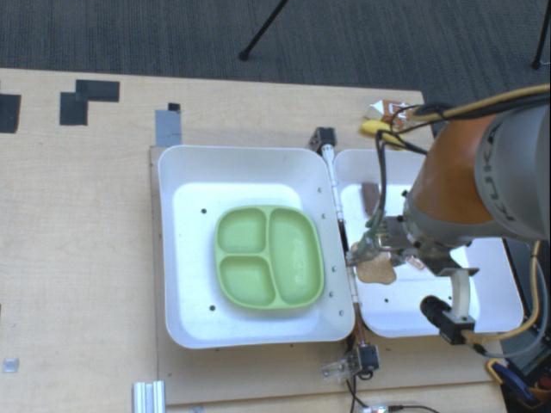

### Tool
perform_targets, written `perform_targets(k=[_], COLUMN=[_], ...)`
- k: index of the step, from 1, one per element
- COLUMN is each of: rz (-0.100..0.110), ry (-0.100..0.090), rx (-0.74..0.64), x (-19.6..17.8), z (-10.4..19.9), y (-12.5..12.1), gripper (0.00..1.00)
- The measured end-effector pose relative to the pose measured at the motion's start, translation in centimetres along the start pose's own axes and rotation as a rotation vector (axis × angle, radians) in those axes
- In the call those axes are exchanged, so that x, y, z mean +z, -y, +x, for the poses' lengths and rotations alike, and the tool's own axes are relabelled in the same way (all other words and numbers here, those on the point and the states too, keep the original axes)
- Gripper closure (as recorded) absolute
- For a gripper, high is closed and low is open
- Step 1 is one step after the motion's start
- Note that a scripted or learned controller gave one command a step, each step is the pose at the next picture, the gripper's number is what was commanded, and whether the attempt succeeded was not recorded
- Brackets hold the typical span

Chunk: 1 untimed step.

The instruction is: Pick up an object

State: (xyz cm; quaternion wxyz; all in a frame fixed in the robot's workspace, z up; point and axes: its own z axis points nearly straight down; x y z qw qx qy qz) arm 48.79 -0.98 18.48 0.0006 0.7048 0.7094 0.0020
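A pale green divided plate [269,258], plain and unpatterned, is seen in the glossy white left bin [250,166]. The right bin [392,321] is likewise white. A tan-brown flat object [377,271] is seen in it, just below the end effector [372,246], which is shown in dull metal grey. The arm [482,179] is coloured orange and grey. The counter [77,256] is finished in light wood, marked with dark grey squares [86,100]. The floor [172,15] is covered in dark grey carpet.

A flat tan, cookie-like object [376,270] lies in the right bin [387,317], near its left wall.
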Motion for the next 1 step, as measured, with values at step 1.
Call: perform_targets(k=[1], rz=[0.002], ry=[-0.001], rx=[-0.002], x=[0.06], z=[8.91], y=[-0.08], gripper=[1.00])
